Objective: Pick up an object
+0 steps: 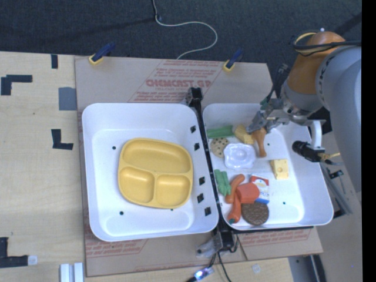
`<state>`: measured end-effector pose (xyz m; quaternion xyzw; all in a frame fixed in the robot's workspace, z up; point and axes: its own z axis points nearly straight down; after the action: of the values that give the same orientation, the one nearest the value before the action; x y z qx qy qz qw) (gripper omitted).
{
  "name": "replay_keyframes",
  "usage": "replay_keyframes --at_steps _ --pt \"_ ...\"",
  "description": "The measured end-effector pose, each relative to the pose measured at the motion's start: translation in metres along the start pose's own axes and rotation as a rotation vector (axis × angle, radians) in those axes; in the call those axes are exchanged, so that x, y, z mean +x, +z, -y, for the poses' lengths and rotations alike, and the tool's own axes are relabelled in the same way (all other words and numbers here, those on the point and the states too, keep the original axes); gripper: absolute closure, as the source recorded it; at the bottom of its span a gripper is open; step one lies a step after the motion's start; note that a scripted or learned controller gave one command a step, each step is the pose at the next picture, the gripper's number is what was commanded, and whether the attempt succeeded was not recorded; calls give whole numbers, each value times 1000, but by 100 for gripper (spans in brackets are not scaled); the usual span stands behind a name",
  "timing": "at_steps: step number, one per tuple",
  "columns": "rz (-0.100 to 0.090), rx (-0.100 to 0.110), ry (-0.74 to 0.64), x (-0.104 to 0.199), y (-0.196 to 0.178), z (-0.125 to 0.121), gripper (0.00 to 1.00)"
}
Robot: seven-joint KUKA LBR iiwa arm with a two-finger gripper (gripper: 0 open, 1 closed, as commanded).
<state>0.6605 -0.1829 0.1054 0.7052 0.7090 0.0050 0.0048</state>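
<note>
Hovering low at right bin's (305, 219) far side, gripper (259, 124) over tan bread-shaped toy (243, 135), approach step, claw state impossible to tell; next: descent, closure.

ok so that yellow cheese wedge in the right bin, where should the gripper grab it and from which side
Probably straight from above, closing across the two flat side faces of the cheese wedge. It lies alone on the floor of the right bin, with bare space around it, so the gripper has room for fingers on either side.
</note>
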Motion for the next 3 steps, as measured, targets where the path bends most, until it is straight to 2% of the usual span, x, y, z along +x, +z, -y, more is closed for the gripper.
replay_keyframes --at_steps 1,2,3 --pt "1 12 5 -4 -44 2 100" --pt "1 12 4 -1 -94 -9 100" --pt "0 13 4 0 -120 -10 100"
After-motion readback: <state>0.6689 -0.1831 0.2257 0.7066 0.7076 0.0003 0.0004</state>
